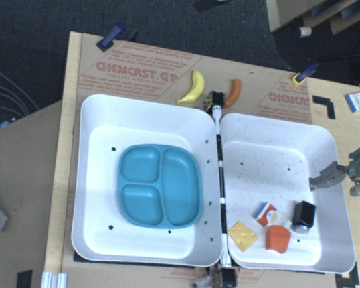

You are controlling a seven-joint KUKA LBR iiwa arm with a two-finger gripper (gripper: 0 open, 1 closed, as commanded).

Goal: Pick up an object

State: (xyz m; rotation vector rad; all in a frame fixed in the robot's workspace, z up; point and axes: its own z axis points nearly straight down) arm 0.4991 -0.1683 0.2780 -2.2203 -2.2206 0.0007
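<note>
The gripper (329,176) hung at the right bin's (256,135) right rim, and nothing sat between its tips (how far apart they stood, I could not tell). The black block (303,215) lay nearest, just below and a little left of it, long axis running up-down in view. Further left and lower sat the orange-red block (278,239), the red-and-white carton (266,214) tilted diagonally, and the yellow wedge (242,236). A short downward reach looked enough.
</note>
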